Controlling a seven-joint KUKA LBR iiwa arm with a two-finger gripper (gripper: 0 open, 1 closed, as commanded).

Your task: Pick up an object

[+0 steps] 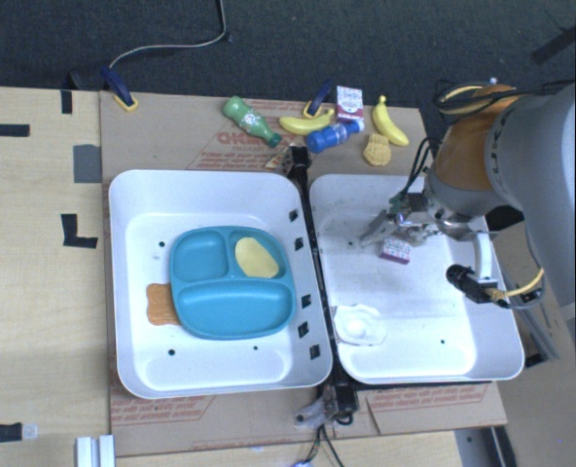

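A small purple and white box (396, 251) lies on the floor of the right bin (483, 353), near its middle. My gripper (387, 238) hangs just over the box's upper edge, open, with one finger slanting out to the left and nothing between the two. A white lump (358, 325) sits near the right bin's front left corner. In the left bin (132, 202) a blue divided plate (232, 295) holds a yellow piece (257, 257) in its upper right compartment. An orange slab (157, 305) pokes out from under the plate's left edge.
Behind the bins, on the cardboard, lie a green bottle (251, 120), two toy bananas (305, 123) (389, 123), a blue item (329, 137), a small carton (349, 101) and a tan piece (377, 150). The arm's grey body (522, 173) covers the right bin's far right side.
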